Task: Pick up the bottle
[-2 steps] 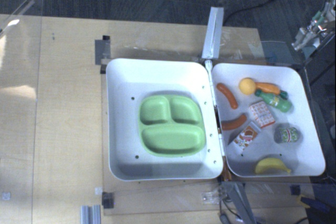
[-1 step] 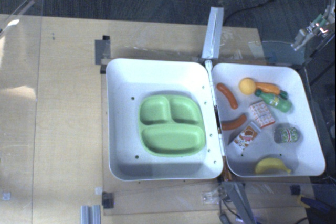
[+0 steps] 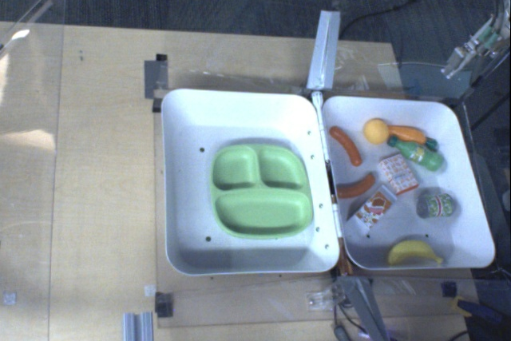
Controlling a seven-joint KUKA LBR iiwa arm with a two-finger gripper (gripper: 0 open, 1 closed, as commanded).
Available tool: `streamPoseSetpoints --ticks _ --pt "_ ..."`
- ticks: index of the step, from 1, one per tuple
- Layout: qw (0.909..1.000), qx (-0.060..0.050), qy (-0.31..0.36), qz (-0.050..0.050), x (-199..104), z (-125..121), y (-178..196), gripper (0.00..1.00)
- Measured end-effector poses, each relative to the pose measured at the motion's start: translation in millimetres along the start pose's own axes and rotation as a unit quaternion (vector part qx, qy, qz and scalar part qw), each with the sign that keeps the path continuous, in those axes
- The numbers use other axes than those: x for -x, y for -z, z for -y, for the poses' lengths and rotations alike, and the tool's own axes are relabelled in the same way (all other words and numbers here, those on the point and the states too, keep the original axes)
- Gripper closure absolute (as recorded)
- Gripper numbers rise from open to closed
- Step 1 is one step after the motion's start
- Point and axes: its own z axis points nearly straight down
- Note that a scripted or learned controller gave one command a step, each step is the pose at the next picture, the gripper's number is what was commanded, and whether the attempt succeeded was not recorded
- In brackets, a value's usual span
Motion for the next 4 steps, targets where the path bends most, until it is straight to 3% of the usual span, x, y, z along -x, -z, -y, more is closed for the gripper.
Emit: streamPoseSetpoints --ticks 2,3,4 --pt "0.9977 0.0 0.068 0.0 -0.3 -0.5 -0.5 1.0" --pt "0.9877 0.001 0.156 0.0 -0.6 1.5 -3.3 1.0" --pt "0.982 0.0 0.189 0.0 -3.4 5.9 -7.6 1.0"
